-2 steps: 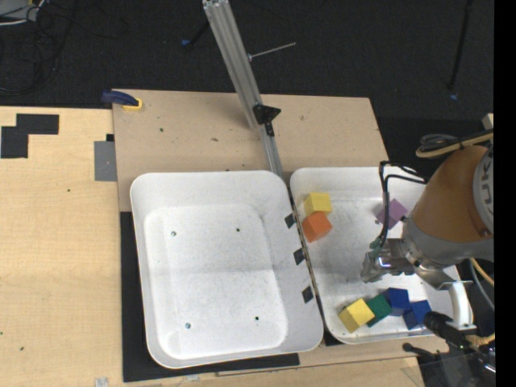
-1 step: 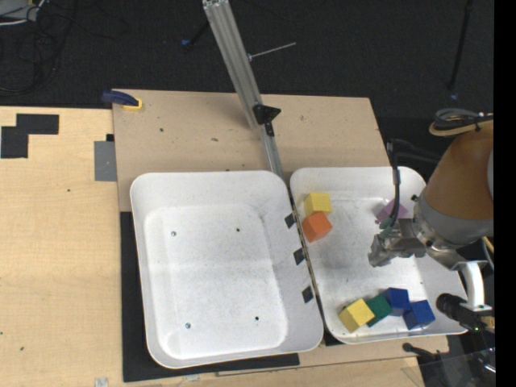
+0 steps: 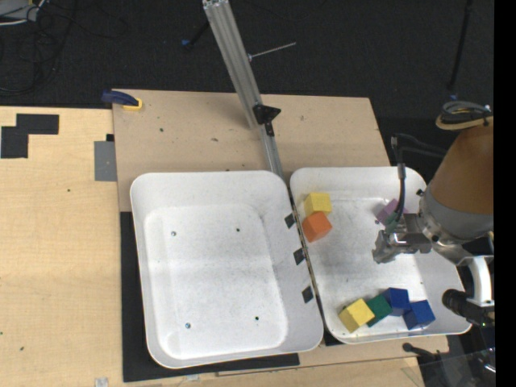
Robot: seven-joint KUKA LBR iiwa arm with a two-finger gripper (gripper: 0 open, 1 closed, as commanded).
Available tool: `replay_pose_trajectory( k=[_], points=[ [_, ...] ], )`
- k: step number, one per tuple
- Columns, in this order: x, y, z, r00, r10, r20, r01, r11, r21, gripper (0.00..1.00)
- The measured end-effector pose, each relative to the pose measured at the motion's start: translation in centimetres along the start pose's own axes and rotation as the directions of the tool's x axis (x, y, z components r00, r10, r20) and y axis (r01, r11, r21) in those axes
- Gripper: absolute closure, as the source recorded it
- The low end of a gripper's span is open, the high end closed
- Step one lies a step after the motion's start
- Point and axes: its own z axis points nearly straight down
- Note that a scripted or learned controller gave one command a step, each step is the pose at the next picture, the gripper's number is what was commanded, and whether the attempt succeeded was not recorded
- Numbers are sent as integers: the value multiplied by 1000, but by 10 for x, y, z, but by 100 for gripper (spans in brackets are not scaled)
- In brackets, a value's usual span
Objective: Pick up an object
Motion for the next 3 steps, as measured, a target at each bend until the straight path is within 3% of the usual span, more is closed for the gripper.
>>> replay_pose_trajectory(
  k=[2,3],
  points=[
    [111,23,7,1000,-3,-1,3,1000,3,100],
    [163,36,-11,1000,-3,-1,3,1000,2,100]
  ],
)
